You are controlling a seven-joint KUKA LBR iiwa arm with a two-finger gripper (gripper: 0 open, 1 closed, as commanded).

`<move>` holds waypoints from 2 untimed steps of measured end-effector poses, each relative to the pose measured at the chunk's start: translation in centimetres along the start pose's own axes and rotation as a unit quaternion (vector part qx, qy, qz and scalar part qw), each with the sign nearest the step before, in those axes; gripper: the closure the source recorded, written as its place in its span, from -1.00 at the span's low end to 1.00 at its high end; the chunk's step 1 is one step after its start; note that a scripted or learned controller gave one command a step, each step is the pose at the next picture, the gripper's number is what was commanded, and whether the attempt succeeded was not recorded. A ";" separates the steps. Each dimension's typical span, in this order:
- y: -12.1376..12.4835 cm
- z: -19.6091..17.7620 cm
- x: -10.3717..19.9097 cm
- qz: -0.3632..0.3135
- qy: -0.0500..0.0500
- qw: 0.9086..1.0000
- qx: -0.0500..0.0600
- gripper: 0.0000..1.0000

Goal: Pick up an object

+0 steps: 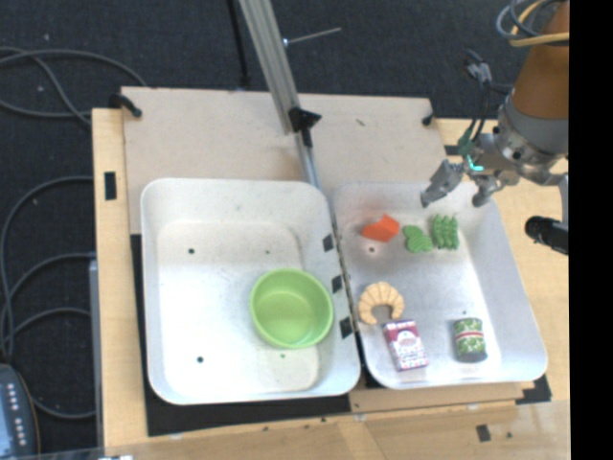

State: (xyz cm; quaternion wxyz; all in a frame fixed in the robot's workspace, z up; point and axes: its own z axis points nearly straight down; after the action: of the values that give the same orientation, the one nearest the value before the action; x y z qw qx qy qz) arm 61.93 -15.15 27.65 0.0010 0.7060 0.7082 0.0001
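Spread wide and carrying nothing, my gripper (461, 190) hangs over the far right corner of the right bin (512, 286), its two fingers (437, 187) splayed apart above bare white floor. No object is named for me, so I judge the nearest pieces the sensible choice: the ridged green block (443, 230) sits just below my fingertips, with a smaller green piece (417, 239) touching or nearly touching its left side, and the orange block (381, 228) a little further left. Well apart, toward the near edge, lie the croissant (381, 301), the red carton (406, 344) and the green can (469, 339); the green bowl (291, 308) is alone in the left bin (192, 257). To do this well I would go for the orange block, since it stands clear of its neighbours and my fingers could pass either side of it without nudging anything. The two green pieces crowd each other, and I think closing there risks pinching both or pushing one away. I should centre over the chosen piece, turn my wrist so the fingers straddle its narrower span, descend straight down to the bin floor, and close only then.
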 end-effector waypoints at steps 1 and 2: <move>0.2 6.3 -0.2 0.002 0.000 1.000 0.003 -1.00; -0.7 11.2 -0.8 0.002 0.000 1.000 0.003 -1.00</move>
State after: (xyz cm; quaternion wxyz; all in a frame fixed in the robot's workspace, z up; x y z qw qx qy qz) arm 61.23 -16.00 16.46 -0.0010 0.7075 0.7067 -0.0022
